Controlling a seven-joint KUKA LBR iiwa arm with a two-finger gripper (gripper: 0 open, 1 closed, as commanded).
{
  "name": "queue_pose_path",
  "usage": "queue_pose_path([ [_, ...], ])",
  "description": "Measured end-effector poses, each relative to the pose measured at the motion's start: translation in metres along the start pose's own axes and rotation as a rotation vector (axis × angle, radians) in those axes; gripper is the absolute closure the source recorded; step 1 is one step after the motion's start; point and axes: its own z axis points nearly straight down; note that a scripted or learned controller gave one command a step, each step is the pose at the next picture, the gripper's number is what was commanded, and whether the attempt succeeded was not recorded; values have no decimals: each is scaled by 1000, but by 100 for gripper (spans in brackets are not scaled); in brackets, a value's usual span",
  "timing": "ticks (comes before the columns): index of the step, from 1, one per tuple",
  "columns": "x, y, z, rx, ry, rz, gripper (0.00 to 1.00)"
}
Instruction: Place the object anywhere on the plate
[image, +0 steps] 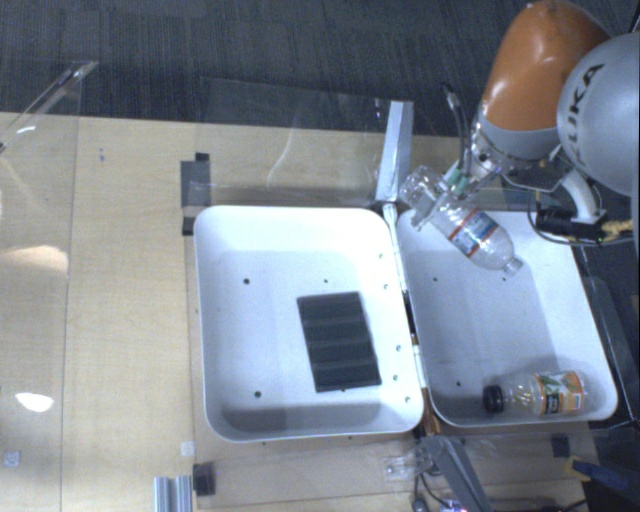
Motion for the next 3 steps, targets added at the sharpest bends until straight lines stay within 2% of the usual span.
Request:
queue_pose_path([
  [1,92,-2,-30,0,2,-200,100],
  [3,94,8,-66,-7,-1,-220,100],
])
